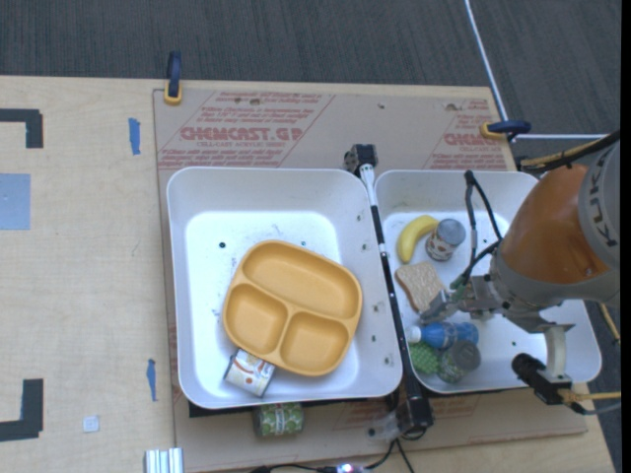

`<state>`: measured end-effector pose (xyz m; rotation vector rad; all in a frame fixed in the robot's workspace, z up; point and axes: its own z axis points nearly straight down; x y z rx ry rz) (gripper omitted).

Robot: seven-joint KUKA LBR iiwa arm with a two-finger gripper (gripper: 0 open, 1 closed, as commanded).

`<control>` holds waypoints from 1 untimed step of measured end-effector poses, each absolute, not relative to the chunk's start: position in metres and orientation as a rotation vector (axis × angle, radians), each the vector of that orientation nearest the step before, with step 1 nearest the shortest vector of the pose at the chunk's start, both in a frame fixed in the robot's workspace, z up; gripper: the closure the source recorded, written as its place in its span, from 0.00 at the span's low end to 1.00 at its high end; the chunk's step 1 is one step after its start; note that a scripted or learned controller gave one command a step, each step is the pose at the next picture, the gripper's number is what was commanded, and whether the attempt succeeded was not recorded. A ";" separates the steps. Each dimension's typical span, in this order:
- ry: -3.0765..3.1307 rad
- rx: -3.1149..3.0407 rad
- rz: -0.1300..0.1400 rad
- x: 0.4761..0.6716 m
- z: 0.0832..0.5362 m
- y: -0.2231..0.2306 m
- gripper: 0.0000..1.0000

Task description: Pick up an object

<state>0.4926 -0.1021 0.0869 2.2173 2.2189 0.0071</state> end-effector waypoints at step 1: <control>2.213 2.217 0.008 0.485 0.087 -0.095 0.00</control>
